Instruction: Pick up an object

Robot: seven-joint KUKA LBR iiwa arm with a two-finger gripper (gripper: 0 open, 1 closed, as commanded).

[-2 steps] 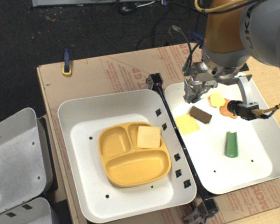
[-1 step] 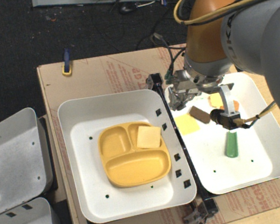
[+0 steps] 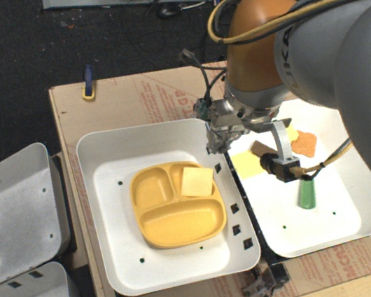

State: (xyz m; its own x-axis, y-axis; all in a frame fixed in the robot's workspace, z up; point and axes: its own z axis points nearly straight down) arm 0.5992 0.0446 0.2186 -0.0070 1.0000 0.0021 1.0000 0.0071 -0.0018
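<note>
Approach step; nothing lifted yet. My gripper point(image 3: 217, 131) hangs over the wall between the bins; open or closed, I cannot tell.

Candidates:
- pale yellow block point(image 3: 196, 181) on the yellow tray point(image 3: 178, 227), left bin point(image 3: 120, 262)
- green cylinder point(image 3: 306, 194), right bin point(image 3: 341, 223)

Next: choose one, centre above it, descend.

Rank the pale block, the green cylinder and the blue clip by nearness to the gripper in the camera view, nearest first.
1. The pale block, on the yellow tray in the left bin, just beside the gripper.
2. The green cylinder, in the right bin.
3. The blue clip, on the cardboard beyond the bins.
</note>
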